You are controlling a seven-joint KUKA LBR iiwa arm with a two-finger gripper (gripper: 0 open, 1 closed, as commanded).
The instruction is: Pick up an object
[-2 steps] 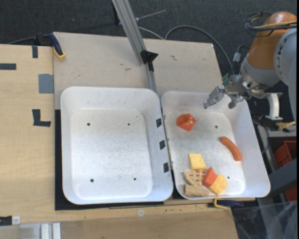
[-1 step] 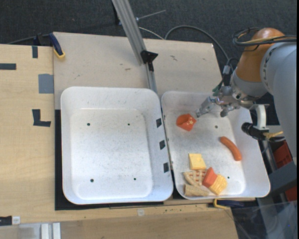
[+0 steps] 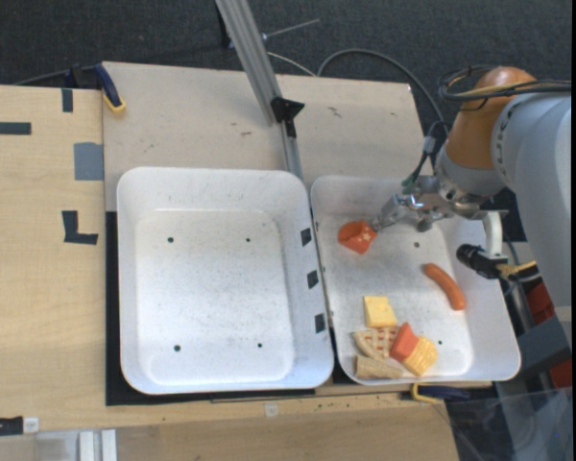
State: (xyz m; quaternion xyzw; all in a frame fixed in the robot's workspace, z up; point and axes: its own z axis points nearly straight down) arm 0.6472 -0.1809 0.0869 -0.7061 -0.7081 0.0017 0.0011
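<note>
1. The right bin [image 3: 480, 349] sat on the counter [image 3: 202, 123], carrying every object.
2. The gripper [image 3: 396, 211] hung just beside the red piece [image 3: 356, 236]; how its fingers stood I couldn't tell.
3. That red piece, in the bin's upper left, looked light, stiff, perhaps slick; I'd pinch its flatter sides.

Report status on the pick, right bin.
Gripper low in right bin, beside red-orange piece. Nothing seen held. Sausage and waffle pile lie apart, not blocking.
</note>
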